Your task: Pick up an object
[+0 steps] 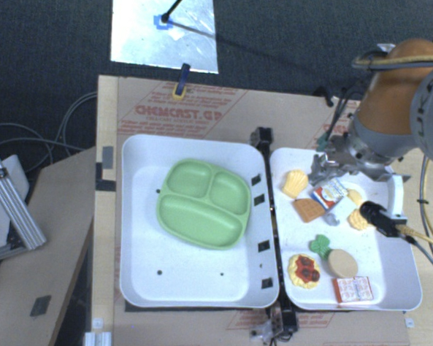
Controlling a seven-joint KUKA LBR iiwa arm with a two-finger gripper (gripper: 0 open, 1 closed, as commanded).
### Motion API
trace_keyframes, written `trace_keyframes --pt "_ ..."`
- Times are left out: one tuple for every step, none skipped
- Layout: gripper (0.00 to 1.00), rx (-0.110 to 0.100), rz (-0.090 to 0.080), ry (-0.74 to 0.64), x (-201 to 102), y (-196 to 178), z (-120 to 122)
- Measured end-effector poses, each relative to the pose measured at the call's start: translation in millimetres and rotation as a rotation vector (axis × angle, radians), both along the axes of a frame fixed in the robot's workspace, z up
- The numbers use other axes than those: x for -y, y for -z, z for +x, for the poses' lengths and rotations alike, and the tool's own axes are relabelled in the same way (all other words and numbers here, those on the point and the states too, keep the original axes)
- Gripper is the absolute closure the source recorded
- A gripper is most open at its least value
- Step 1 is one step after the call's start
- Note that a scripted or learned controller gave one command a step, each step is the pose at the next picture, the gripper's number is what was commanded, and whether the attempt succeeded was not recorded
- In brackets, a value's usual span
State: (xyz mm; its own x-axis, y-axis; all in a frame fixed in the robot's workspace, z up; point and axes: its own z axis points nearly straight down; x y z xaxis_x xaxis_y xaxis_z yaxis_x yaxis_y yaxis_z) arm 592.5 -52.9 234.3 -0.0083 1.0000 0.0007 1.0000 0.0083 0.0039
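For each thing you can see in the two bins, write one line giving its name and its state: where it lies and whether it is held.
green divided plate: flat in the left bin, nothing on it.
gripper: low over the right bin.
red and white packet: loose below the gripper.
pasta toy: lying loose.
red box: flat near the front rim.

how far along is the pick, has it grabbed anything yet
Done: the arm has reached the right bin and the gripper is low over the food pieces. In hand: nothing visibly between its fingers; it hovers near the small red and white packet. Left: closing on an object and lifting it.
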Motion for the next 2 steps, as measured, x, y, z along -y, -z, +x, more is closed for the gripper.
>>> trace_keyframes --pt "1.00 -0.002 -0.001 0.002 -10.1 0.6 1.2" --pt "1.00 -0.001 -0.001 0.001 -9.7 -0.2 7.5"
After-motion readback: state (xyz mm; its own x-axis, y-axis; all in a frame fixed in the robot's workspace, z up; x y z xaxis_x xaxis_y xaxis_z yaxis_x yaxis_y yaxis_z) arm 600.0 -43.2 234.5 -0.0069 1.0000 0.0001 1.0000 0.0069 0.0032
